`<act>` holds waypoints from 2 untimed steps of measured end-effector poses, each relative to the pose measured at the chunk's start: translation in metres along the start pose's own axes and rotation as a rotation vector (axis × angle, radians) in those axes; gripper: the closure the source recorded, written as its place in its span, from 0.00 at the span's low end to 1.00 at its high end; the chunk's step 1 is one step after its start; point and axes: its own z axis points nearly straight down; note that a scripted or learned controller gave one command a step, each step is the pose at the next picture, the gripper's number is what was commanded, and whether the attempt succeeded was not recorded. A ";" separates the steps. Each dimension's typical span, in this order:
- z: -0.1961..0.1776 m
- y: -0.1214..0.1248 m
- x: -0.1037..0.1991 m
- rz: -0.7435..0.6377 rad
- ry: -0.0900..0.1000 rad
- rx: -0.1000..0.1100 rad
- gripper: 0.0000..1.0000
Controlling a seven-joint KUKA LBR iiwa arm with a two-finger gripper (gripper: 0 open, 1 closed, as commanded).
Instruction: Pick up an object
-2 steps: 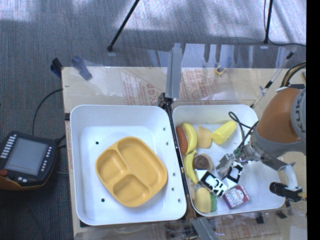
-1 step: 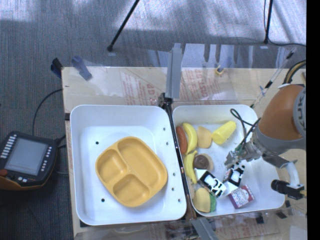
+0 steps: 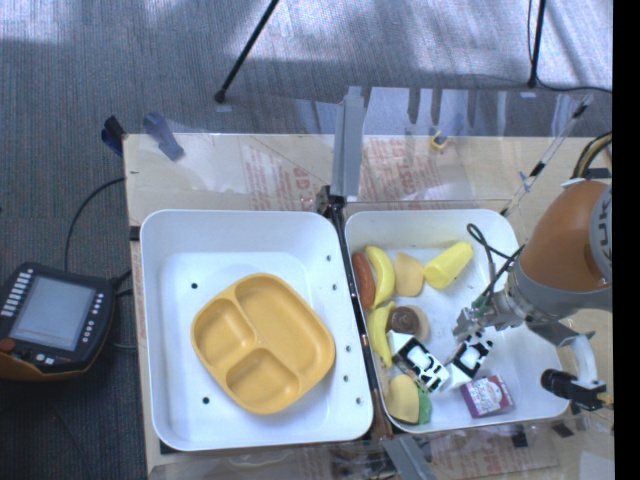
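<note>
Gripper [image 3: 472, 353] low in the right bin [image 3: 500, 230], over a black-and-white patterned item [image 3: 473, 354]. I cannot tell its state from this slant, nor whether anything is caught. Just beside it: a second black-and-white piece [image 3: 420, 361], a maroon packet [image 3: 487, 396], a brown donut-like toy [image 3: 408, 320]. Bananas [image 3: 381, 273] farther left. Left bin holds a yellow divided plate [image 3: 262, 341]. My read: centre squarely on one item, avoid the neighbour, lift straight.
</note>
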 end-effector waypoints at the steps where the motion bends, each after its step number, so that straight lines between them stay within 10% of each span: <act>1: 0.004 0.036 -0.003 -0.014 0.007 0.015 1.00; 2: 0.004 0.036 -0.003 -0.014 0.007 0.015 0.00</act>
